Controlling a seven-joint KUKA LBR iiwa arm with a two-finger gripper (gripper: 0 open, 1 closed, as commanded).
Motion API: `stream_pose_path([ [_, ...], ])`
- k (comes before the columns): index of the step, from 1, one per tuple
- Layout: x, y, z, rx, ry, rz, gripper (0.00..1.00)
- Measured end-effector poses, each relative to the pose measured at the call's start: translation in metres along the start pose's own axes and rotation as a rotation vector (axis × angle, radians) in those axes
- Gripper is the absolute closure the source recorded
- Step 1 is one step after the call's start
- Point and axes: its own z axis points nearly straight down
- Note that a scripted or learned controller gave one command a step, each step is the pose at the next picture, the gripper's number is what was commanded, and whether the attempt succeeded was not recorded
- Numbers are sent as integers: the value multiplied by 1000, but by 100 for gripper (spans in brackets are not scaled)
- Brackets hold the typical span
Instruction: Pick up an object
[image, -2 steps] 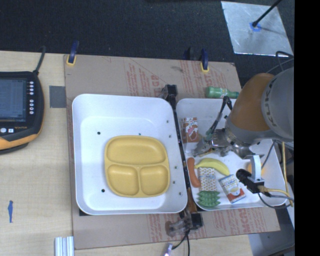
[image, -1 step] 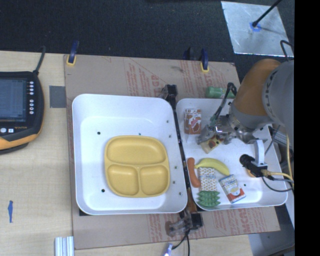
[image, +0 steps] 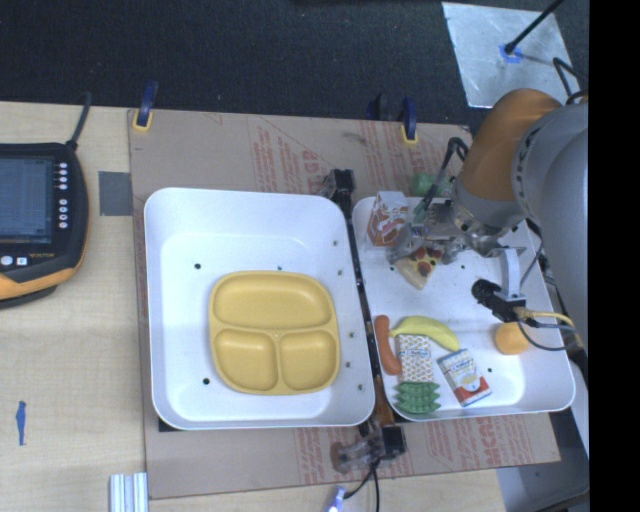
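At the bottom edge of the frame we note a black clamp (image: 372, 445) between the two bins, on the brown cardboard sheet (image: 250, 160) that covers the counter (image: 60, 380). Lower right, in the right bin (image: 545, 395), lies a row of small items: a green pea pod (image: 418, 397) at the near rim, a speckled cracker-like packet (image: 414, 358) just above it, a small white and orange carton (image: 465, 377) beside these, a red sausage (image: 385, 345) along the left wall, a yellow banana (image: 426, 329) curving over the packet, and an orange ball (image: 511, 339) toward the right wall. The left bin (image: 170, 300) at centre holds a yellow divided plate (image: 273, 332) with three compartments. Further up in the right bin we see a pizza-slice toy (image: 419, 267) and a clear wrapped packet (image: 386, 221) near the top left corner. The tool (image: 432, 243) hangs right over the pizza slice; cables and fittings crowd it, so we cannot tell whether it is wide, narrow or holding anything. The grey arm with its orange band (image: 505, 150) enters from the upper right. Far left, a black and orange handheld pendant (image: 35, 225) rests on the counter.
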Motion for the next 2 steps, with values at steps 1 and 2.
stream_pose_path([
  [1,-96,17,-1,-1,0,1,0],
  [2,-58,-26,0,1,-1,-1,0],
])
